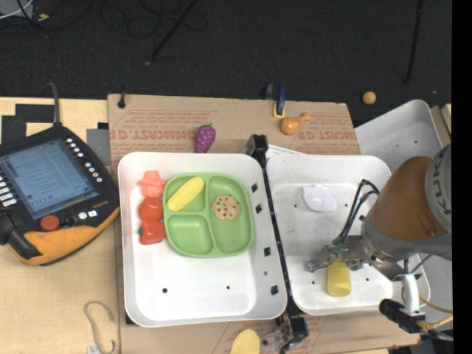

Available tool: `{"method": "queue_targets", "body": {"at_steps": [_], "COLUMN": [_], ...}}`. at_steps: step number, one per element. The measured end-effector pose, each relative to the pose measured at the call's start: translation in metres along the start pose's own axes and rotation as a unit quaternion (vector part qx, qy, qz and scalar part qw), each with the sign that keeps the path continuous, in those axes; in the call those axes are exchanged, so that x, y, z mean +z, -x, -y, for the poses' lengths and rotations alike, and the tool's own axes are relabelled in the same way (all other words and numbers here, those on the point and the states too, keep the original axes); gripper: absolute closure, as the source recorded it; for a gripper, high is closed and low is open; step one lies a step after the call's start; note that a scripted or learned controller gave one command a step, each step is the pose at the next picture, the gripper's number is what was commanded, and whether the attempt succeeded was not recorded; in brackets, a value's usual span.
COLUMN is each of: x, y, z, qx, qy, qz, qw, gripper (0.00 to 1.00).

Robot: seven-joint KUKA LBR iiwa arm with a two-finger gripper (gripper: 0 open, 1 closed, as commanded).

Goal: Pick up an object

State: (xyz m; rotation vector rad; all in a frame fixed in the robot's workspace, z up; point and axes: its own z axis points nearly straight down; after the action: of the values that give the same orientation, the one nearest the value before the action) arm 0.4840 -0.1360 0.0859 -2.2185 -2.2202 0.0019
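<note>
I see a pale wooden worktop (51, 301) with a sheet of brown printed cardboard (236, 124) under two shallow white plastic bins, and dark carpet behind. The left bin (192, 301) holds a green three-compartment plastic tray (193, 240): a yellow toy corn cob (184, 192) lies in its upper left compartment, a round speckled cookie (226, 208) in its upper right one. Just beside the tray's left edge stands a row of red and orange blocky plastic pieces (151, 209).

In the right bin (295, 175) a smooth yellow cylinder-like object (338, 279) rests near the front wall, and a pale translucent lump (320, 198) lies well apart from it toward the back. My grey arm with its orange band (405, 205) reaches in from the right; the gripper (335, 257) sits low, just above the yellow cylinder. I cannot tell how wide it stands or whether it grips anything.

On the cardboard sit a purple toy grape bunch (205, 137) and an orange pear-shaped toy (293, 124). A grey and orange control pendant (51, 190) lies at the left.
</note>
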Motion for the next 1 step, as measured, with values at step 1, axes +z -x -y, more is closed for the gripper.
{"method": "queue_targets", "body": {"at_steps": [1], "x": [-0.0122], "y": [0.0021], "z": [0.0000], "qx": [0.004], "qy": [0.001], "qz": [0.000], "qw": [1.0000], "gripper": [1.00]}}
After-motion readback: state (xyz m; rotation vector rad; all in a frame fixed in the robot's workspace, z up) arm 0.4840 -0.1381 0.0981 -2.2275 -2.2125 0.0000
